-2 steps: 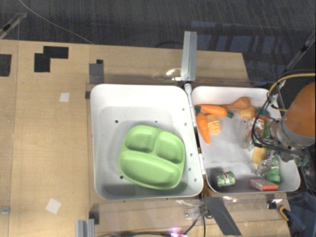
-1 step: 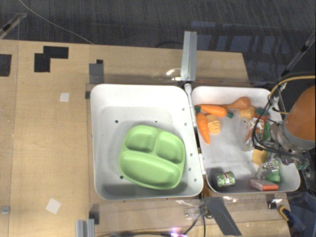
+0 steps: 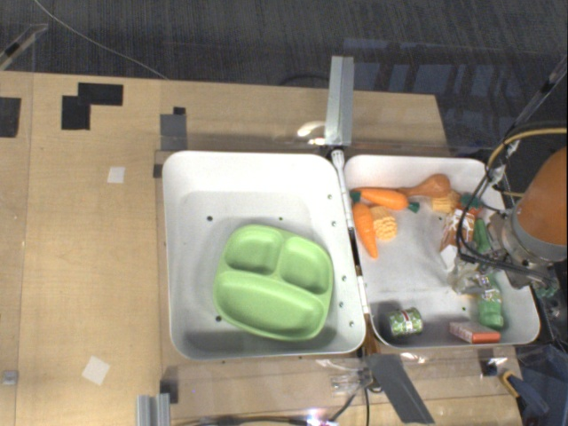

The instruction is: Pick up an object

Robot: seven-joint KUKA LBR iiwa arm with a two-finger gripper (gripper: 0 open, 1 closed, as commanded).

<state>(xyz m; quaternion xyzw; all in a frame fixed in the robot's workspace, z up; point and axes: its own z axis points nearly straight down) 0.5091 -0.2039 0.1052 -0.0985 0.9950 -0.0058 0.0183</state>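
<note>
Camera view, from above the surface: small items lie scattered in the right bin, any of them a fair candidate for the pick. Closest to the arm is a green object at the bin's near right corner, with a flat red-and-tan piece just beside it toward the front wall. A dark green can lies on its side near the front wall, well to the left of those two. At the back of the bin, two carrots meet at an angle, one running along the back wall, the other pointing toward the front; a yellow corn piece touches them, and a tan gourd-shaped toy lies near the back wall.

The arm, grey with an orange band, comes in from the right, and its hand hangs over the bin's right side amid dark cables. Whether the hand is open or closed, or has anything in it, cannot be told from this angle. The green object lies just toward the front of the hand, so the shortest move looks to be a small shift frontward and down; the carrots and can lie well off to its left. The left bin holds a green divided plate.
</note>
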